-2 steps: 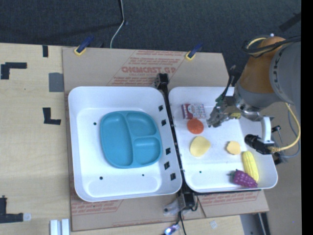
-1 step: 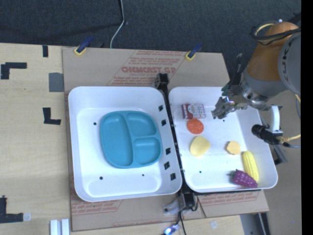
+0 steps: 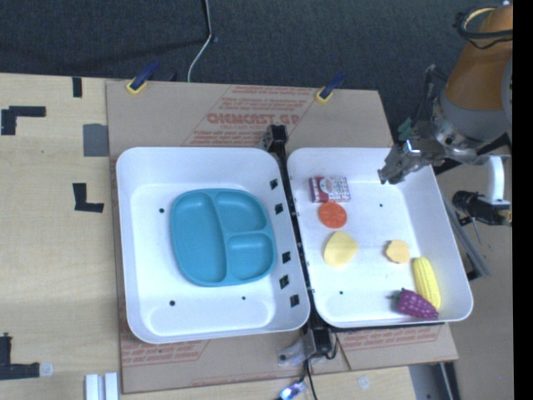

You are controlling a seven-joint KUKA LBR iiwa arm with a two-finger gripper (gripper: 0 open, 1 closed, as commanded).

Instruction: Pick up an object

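Two white bins sat side by side on the counter (image 3: pixel 50 248) when I looked down from the camera view. The left bin (image 3: pixel 137 223) held a blue divided plate (image 3: pixel 222 236). The right bin (image 3: pixel 441 223) held a small red packet (image 3: pixel 330 189), an orange disc (image 3: pixel 333 216), a pale yellow lump (image 3: pixel 340 249), a small yellow piece (image 3: pixel 398 252), a corn cob (image 3: pixel 426 281) and, touching it, something purple, perhaps grapes (image 3: pixel 414 304). My tool (image 3: pixel 393 171) hung over the right bin's far right corner, gripping nothing; I could not tell how its fingers stood.
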